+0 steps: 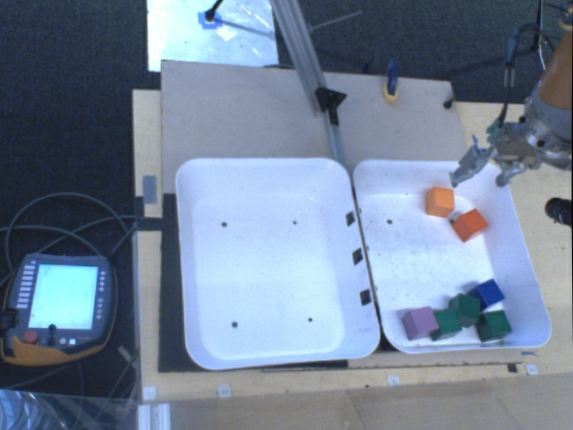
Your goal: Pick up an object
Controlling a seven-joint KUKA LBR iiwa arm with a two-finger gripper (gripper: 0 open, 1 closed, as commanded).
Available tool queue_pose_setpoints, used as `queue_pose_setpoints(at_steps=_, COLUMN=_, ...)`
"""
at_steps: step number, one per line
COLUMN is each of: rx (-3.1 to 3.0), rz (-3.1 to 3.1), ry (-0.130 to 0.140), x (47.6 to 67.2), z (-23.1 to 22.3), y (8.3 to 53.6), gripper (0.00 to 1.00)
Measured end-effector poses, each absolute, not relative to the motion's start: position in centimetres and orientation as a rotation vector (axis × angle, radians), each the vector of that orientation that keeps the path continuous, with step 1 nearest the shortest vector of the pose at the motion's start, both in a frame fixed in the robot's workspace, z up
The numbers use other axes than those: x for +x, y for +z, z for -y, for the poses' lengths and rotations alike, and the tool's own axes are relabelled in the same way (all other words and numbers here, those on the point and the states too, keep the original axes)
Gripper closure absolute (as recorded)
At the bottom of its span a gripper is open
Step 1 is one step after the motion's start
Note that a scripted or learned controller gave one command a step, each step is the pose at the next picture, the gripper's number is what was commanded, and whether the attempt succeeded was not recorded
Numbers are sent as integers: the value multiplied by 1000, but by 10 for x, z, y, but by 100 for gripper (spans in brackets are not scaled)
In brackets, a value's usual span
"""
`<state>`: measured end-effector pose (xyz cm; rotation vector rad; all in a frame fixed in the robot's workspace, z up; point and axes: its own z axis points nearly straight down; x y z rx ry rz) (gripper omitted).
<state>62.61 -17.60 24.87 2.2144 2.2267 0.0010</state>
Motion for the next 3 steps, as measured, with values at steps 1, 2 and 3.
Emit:
queue_pose_setpoints(at_steps=1, rx=2214, rz=-2227, ry=0, x=626, z=176, y=249, gripper=0)
queue_pose_setpoints(at_steps=2, rx=2220, rz=-2224, ry=-3, x=619, z=179, y=205, gripper=0)
queue_pose_setpoints(at_steps=3, rx=2221, rz=-2226, ry=-4, x=613, z=178, y=144, gripper=0)
